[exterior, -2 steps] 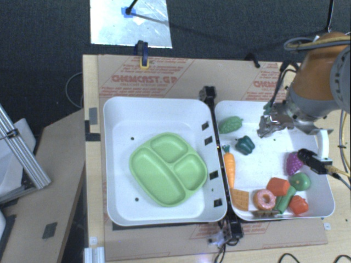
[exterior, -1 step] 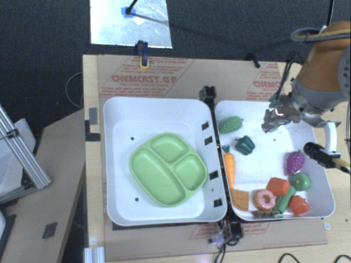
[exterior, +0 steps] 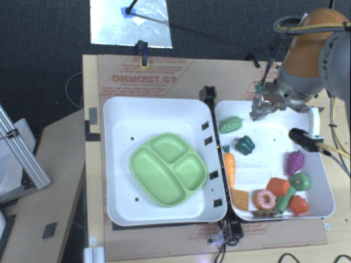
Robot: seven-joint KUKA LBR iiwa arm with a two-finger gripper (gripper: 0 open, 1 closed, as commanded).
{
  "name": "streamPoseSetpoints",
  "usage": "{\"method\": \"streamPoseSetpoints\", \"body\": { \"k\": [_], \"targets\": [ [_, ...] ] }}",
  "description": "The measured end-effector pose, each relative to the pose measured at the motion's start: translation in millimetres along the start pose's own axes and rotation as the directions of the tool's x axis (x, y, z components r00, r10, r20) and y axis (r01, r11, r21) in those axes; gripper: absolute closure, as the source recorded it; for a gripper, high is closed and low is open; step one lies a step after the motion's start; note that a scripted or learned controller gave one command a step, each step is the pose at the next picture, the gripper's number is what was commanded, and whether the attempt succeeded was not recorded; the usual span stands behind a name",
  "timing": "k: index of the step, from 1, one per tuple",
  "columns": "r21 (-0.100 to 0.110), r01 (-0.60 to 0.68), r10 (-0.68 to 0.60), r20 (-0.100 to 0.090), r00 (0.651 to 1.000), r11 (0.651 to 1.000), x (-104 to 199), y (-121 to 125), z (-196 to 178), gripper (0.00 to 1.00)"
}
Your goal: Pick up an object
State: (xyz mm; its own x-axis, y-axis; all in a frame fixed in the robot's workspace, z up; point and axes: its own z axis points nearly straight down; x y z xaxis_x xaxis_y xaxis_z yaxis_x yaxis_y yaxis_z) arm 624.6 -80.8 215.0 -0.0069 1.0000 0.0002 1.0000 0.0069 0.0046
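My gripper (exterior: 260, 112) hangs over the back of the right bin (exterior: 328, 193), with nothing visibly held. Just left and in front of it lies a light green pickle-like toy (exterior: 230, 124). A dark teal pepper (exterior: 244, 144) sits a little nearer, and an orange carrot (exterior: 229, 169) lies along the bin's left wall. The front right corner is crowded with a pink donut (exterior: 265, 200), a red piece (exterior: 278, 186), purple grapes (exterior: 295, 161), a green apple (exterior: 299, 181) and a red fruit (exterior: 299, 205).
The left bin (exterior: 118, 125) holds a green divided plate (exterior: 167, 169). A tan cracker (exterior: 238, 198) lies by the right bin's front left corner. A black-clipped divider (exterior: 211, 125) separates the bins. The right bin's middle floor is bare.
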Motion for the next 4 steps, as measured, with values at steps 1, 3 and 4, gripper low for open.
{"method": "streamPoseSetpoints", "body": {
  "k": [1,3,4],
  "targets": [
    [0.004,-0.003,0.003,0.000,1.000,1.000,3,-13,-5,1.00],
    [0.003,-0.006,0.006,0.001,1.000,1.000,-6,-10,-1,1.00],
    [0.002,-0.003,0.003,0.001,1.000,1.000,0,-5,0,1.00]
  ]
}}
